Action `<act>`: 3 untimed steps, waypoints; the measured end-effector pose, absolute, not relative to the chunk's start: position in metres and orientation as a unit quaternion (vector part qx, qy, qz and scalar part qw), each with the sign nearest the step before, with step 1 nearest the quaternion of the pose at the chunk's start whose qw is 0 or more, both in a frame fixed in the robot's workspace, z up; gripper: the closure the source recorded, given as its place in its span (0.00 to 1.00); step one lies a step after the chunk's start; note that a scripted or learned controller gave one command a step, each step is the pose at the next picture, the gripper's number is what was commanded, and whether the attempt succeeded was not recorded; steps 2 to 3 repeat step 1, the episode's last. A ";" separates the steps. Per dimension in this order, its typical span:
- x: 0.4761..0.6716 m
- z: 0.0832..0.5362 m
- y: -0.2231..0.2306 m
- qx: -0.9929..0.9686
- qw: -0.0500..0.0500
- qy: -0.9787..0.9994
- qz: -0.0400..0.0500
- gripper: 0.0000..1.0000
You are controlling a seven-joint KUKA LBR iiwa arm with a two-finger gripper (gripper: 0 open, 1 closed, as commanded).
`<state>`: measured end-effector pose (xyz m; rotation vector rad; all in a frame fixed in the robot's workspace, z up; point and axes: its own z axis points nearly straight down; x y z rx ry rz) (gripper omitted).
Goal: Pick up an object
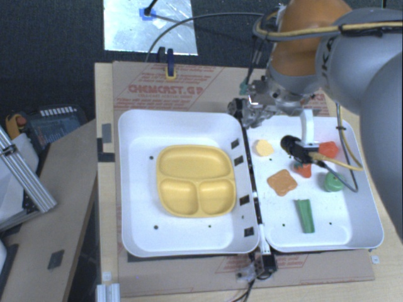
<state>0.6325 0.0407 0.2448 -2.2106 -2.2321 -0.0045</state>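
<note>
We see the pincer (252, 113) at the right bin's (352, 231) eleven o'clock corner. The yellow piece (264, 148) lies near, at its five o'clock. Whether the pincer is open or closed, we cannot tell.

Dark carpet (50, 43) surrounds a cardboard-topped bench (189, 83), with a shiny metal sheet (126, 11) lying behind it

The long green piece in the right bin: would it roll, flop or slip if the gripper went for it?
The green piece looks like a straight, flat-sided bar, so it would probably stay stiff and slide rather than roll when pushed. It lies flat on the floor of the right bin, so a grip across its narrow width seems likelier to hold than one along its length.
</note>
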 end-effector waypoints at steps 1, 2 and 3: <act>0.622 0.238 0.097 -0.704 0.000 -0.710 -0.001 1.00; 0.622 0.238 0.097 -0.704 0.000 -0.710 -0.001 1.00; 0.622 0.238 0.097 -0.704 0.000 -0.710 -0.001 1.00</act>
